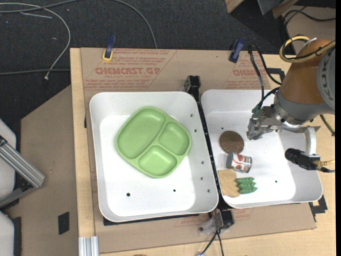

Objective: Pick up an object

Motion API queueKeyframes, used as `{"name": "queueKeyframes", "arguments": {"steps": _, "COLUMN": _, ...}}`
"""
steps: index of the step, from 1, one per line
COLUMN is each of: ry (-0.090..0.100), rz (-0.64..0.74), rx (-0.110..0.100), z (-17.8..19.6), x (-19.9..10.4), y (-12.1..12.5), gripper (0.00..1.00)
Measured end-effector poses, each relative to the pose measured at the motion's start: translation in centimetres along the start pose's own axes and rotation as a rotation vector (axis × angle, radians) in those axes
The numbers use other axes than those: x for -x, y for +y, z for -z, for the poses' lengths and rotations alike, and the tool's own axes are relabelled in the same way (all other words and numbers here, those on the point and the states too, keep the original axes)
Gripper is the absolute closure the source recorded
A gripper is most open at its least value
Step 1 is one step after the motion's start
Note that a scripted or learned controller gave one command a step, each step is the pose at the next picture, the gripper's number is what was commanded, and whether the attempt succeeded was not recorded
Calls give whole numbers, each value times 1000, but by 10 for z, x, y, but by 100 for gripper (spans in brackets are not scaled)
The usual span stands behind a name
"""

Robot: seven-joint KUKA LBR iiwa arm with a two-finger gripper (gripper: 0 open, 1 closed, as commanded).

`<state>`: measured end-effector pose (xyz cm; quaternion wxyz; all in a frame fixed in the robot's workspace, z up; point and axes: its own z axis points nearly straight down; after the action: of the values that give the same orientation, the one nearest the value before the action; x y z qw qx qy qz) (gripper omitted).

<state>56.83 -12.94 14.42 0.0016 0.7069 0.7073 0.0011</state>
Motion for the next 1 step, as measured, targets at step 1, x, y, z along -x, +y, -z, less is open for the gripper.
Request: {"name": "queueKeyframes", "arguments": {"steps": 1, "ry": 0, "rz": 1, "rx": 1, "z": 44, "x": -2, "y": 4, "gripper": 100}}
